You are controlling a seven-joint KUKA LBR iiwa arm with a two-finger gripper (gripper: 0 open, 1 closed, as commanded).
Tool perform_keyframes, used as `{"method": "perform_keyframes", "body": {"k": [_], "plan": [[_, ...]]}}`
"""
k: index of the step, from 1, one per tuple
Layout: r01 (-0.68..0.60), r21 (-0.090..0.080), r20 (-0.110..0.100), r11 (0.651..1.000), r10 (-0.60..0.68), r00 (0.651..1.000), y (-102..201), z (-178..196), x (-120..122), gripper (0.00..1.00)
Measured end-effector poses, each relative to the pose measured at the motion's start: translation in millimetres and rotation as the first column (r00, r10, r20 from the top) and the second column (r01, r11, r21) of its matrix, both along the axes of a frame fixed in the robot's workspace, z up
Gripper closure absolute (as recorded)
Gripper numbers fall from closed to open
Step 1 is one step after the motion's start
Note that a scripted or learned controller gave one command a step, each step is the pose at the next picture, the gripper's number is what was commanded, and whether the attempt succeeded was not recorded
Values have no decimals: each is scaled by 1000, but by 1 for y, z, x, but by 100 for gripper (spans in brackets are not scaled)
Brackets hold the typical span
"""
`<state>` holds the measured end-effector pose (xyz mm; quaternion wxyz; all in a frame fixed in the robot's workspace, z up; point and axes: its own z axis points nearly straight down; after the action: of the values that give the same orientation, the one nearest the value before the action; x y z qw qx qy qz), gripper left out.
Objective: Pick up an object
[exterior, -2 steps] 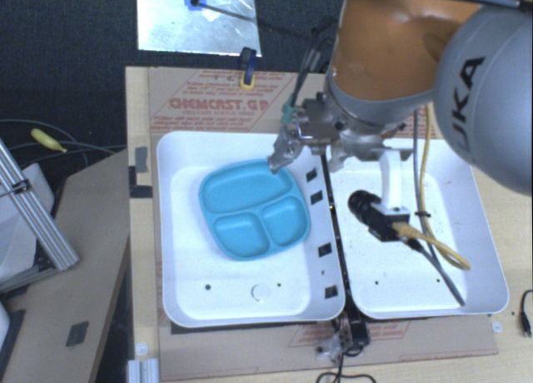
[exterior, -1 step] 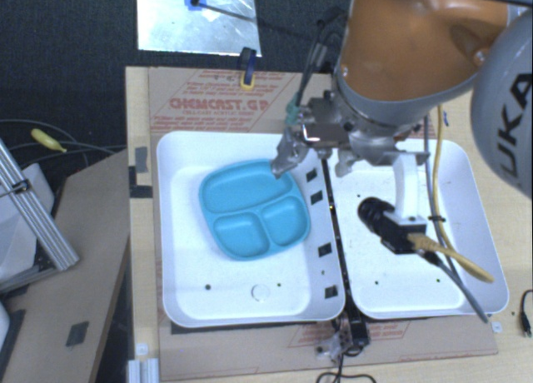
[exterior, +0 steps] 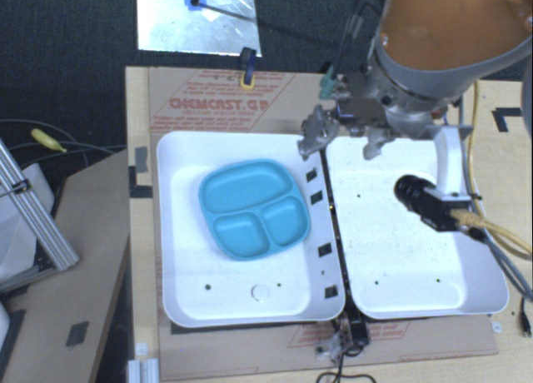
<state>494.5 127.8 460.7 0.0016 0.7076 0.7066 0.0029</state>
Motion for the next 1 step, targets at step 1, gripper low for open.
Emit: {"method": "perform_keyframes", "body": {"k": [1], "plan": [[-8, 0, 0, 1000, 8, 1000, 2, 9, 0, 100]]}}
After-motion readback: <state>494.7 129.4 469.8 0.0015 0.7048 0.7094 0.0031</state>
